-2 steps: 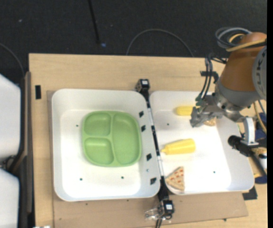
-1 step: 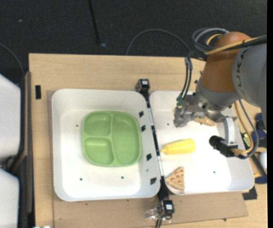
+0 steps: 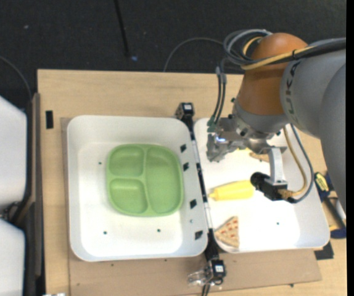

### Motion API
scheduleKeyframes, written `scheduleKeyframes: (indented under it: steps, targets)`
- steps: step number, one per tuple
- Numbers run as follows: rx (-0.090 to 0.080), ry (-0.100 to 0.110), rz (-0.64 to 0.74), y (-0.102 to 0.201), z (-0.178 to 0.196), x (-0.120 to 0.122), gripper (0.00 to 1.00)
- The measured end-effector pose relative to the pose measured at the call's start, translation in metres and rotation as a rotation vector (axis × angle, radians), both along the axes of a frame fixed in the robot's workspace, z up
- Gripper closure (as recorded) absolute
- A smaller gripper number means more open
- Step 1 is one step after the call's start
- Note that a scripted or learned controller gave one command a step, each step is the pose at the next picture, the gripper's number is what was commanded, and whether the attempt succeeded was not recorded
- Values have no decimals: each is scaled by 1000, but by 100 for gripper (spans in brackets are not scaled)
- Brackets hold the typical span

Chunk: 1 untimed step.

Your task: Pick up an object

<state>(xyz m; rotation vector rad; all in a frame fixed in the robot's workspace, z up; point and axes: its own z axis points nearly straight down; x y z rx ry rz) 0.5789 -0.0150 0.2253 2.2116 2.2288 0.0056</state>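
Note:
My gripper (image 3: pixel 240 145) hangs under the orange wrist band over the far part of the right bin (image 3: pixel 300 227). A yellow, corn-like object (image 3: pixel 232 192) lies in that bin just nearer than the gripper, and apart from it. At the bin's near left corner lies a pizza-slice toy (image 3: pixel 229 232). A small tan thing (image 3: pixel 260 156) peeks out from under the wrist, mostly hidden by the arm. To the right of the yellow object sits a dark, rounded piece (image 3: pixel 264 184); I cannot tell whether it is an object or part of the arm.
A green divided plate (image 3: pixel 145 179) lies in the middle of the left bin (image 3: pixel 84 227). A divider with black clips (image 3: pixel 195 177) runs between the bins. Cables loop above the wrist and trail along the right bin's right side.

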Motion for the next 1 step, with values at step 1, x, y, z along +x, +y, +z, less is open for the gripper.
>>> scheduleKeyframes:
  steps: [1]
  targets:
    - [-1,4,-1,54,-6,0,100]
